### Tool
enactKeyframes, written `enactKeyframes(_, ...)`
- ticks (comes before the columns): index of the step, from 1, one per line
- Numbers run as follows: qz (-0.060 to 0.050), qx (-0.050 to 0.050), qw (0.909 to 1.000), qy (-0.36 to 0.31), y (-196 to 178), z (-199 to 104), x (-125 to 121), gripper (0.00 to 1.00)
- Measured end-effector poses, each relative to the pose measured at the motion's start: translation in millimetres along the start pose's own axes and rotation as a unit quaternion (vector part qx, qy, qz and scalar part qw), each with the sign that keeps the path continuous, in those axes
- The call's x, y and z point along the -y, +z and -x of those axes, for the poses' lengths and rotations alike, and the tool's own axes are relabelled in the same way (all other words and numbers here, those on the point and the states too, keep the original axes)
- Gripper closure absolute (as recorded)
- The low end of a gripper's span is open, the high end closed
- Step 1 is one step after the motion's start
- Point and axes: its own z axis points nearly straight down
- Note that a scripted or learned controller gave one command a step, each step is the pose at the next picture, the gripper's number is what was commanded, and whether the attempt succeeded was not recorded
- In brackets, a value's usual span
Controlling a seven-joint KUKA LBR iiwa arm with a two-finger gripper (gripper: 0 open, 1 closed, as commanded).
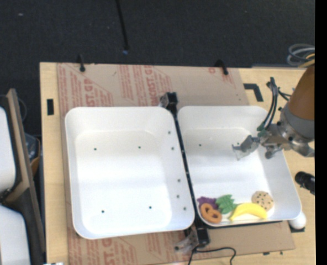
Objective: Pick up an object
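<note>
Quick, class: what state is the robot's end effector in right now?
The end effector: open or closed cannot be told from this view; it hangs above the right shallow white bin.

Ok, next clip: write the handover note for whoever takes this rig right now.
Gripper: above the middle of the right bin, carrying nothing visible.
Things: purple piece, pretzel, green piece, banana and cookie lie along the right bin's near wall.
Done: no pick yet.
Left: move over one, perhaps the cookie, grasp, lift.
</note>
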Motion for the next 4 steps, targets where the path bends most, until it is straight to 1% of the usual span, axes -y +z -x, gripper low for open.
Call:
enactKeyframes(1,-0.001,-0.001,1.0,-0.002,12,-8,-41,0.0)
enactKeyframes(2,-0.001,0.0,1.0,0.0,10,28,-8,0.0)
enactKeyframes(3,0.0,-0.001,1.0,-0.003,12,11,-46,0.0)
enactKeyframes(4,-0.001,0.0,1.0,0.0,15,46,-17,0.0)
